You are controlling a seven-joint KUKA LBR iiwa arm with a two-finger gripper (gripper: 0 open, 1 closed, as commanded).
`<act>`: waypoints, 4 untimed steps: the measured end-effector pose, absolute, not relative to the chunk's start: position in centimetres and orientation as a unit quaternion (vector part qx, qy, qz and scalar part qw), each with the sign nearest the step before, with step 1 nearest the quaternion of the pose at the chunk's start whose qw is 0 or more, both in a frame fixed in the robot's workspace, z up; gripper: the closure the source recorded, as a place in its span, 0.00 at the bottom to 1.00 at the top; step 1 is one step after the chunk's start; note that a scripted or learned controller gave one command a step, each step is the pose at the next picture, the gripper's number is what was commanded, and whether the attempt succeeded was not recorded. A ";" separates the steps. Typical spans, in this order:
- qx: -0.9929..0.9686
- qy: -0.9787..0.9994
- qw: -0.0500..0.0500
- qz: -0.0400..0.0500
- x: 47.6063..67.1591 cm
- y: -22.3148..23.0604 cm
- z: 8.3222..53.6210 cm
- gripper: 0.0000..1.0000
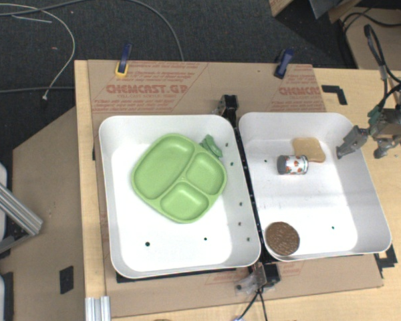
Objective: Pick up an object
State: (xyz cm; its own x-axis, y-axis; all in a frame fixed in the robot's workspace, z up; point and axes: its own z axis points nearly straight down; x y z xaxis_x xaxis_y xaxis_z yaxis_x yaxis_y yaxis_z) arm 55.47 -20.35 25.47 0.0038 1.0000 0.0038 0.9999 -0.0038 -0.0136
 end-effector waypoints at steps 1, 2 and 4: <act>-0.707 -0.707 0.000 0.000 55.7 -20.3 26.2 0.00; -0.707 -0.707 0.003 0.001 56.0 -20.4 20.0 0.00; -0.707 -0.707 0.003 0.001 56.0 -20.8 8.5 0.00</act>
State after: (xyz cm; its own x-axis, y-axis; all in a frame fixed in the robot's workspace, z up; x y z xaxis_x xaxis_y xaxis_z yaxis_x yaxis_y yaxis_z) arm 56.04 -20.81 8.49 0.0001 1.0000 0.0033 1.0000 -0.0001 -0.0061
